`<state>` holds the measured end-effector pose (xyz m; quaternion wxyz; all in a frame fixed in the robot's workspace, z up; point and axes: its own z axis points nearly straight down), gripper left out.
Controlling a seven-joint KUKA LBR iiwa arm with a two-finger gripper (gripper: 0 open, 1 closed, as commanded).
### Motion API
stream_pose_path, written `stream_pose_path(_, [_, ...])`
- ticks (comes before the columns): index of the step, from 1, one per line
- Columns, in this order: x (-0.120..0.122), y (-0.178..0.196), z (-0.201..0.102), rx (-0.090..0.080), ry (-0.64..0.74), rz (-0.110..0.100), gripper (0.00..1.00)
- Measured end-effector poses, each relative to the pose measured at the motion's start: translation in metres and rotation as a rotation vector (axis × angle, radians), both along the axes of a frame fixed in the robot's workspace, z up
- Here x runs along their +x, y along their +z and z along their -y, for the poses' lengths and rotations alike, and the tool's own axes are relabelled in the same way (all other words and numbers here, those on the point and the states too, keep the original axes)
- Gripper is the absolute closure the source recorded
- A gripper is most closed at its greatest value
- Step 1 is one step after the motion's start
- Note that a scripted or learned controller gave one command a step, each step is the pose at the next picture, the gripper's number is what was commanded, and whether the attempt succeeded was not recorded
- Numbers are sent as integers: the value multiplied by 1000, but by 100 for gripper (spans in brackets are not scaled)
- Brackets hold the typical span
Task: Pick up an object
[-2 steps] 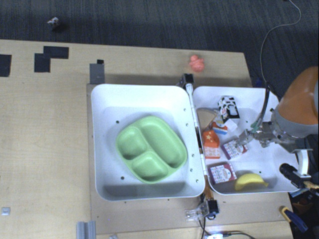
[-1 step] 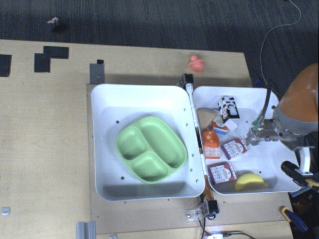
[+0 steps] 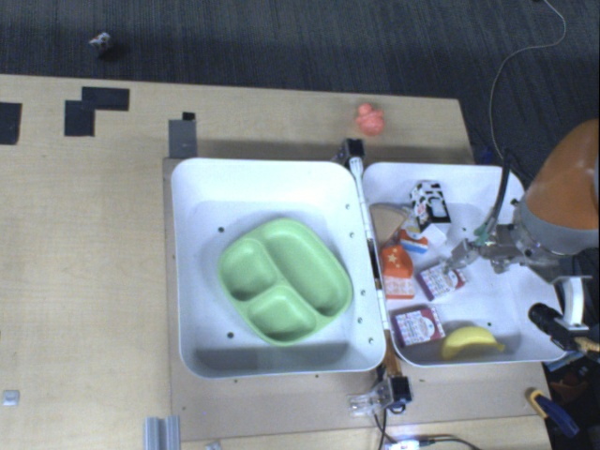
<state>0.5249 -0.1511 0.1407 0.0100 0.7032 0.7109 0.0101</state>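
Note:
The right bin (image 3: 511,300) holds several objects: a yellow banana (image 3: 472,341) at the front, a dark red packet (image 3: 418,326) beside it, a smaller packet (image 3: 439,279), an orange bottle (image 3: 397,262), a tan piece (image 3: 386,221) and a black-and-white toy (image 3: 429,202) at the back. My gripper (image 3: 466,249) hangs over the middle of this bin, just up and right of the smaller packet. The grey arm with its orange band (image 3: 567,190) reaches in from the right. I see nothing held.
The left bin (image 3: 187,251) carries a green divided plate (image 3: 284,277). A pink ball (image 3: 370,118) lies on the bench behind the bins. Black tape marks (image 3: 94,109) are at the bench's far left. Cables run near the front edge (image 3: 394,397).

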Motion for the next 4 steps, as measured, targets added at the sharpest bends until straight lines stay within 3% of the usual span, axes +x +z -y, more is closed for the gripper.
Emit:
stream_pose_path(1, [18, -51, -6, 2, -5, -19, 0])
stream_pose_path(2, [22, -37, -4, -7, -4, -3, 100])
stream_pose_path(3, [22, -37, -3, -8, -5, -2, 0])
stream_pose_path(4, [24, -26, -5, -6, -1, 1, 100])
